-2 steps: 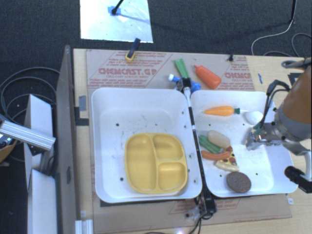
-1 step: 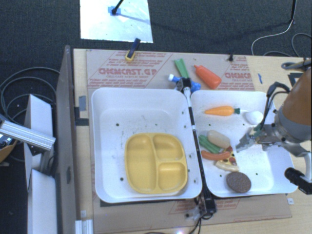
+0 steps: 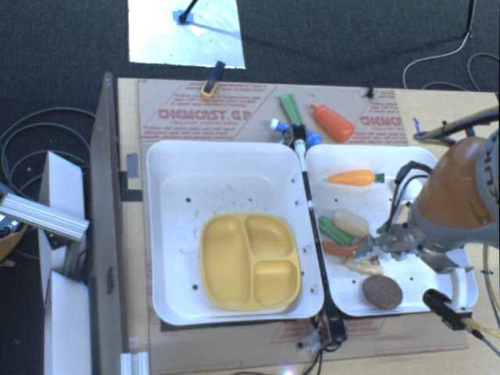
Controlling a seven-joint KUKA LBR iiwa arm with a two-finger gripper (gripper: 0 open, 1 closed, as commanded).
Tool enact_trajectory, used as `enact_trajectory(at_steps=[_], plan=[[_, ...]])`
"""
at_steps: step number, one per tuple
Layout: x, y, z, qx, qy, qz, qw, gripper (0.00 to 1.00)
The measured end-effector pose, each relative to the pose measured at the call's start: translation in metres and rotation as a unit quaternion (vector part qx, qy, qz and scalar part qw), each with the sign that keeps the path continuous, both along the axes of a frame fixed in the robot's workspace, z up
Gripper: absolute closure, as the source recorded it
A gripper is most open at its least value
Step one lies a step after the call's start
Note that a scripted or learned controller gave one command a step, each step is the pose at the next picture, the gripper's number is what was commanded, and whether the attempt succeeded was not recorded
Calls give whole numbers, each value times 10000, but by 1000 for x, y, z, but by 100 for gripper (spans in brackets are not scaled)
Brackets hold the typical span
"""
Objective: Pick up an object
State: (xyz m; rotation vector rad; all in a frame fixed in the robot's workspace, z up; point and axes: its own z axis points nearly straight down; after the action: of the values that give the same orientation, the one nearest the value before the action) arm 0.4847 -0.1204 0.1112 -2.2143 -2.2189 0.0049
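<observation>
The right bin (image 3: 406,156) holds several toy foods. An orange carrot (image 3: 353,178) lies near its far wall. A beige potato-shaped piece (image 3: 350,223) lies at the bin's middle left, with a green piece (image 3: 332,230) and a red-orange piece (image 3: 337,249) beside it. A brown round piece (image 3: 382,291) sits near the front wall and a pale cream piece (image 3: 366,268) lies just above it. My gripper (image 3: 372,246) hangs low among the beige, red-orange and cream pieces. The arm's orange band (image 3: 461,190) rises behind it on the right.
The left bin (image 3: 180,162) holds a yellow divided plate (image 3: 250,260). Behind the bins, an orange bottle-shaped toy (image 3: 333,123), a green stick (image 3: 291,109) and a yellow-and-black clip (image 3: 211,83) lie on the board. Cables (image 3: 31,143) run along the left.
</observation>
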Motion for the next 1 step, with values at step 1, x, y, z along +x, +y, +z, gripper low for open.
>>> enact_trajectory(at_steps=[1], plan=[[32,-2,-24,-14,-44,15,10000,0]])
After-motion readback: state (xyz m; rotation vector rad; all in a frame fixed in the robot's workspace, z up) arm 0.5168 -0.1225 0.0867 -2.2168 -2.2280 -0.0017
